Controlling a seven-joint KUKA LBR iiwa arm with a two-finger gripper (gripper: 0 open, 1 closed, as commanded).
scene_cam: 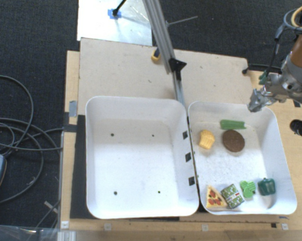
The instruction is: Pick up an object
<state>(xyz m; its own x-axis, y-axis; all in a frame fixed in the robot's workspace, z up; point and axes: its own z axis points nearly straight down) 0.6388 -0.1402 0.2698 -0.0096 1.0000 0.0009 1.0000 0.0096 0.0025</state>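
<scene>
Brown disc (233, 141), in the right bin (284, 168) just below a green bar (232, 124), looks light, stiff and smooth, best pinched across its rim; hand (256, 104) hovers over the far rim, grip state indiscernible.

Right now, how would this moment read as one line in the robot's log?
gripper: above right bin's far rim | holding: nothing seen | toys: lying in right bin | left bin: untouched

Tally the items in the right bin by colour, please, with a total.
Green: 4 (flat green piece, green patterned block, light green toy, dark green toy)
Yellow: 1 (yellow block)
Brown: 1 (brown disc)
Multicoloured: 1 (pizza slice)
Total: 7
</scene>
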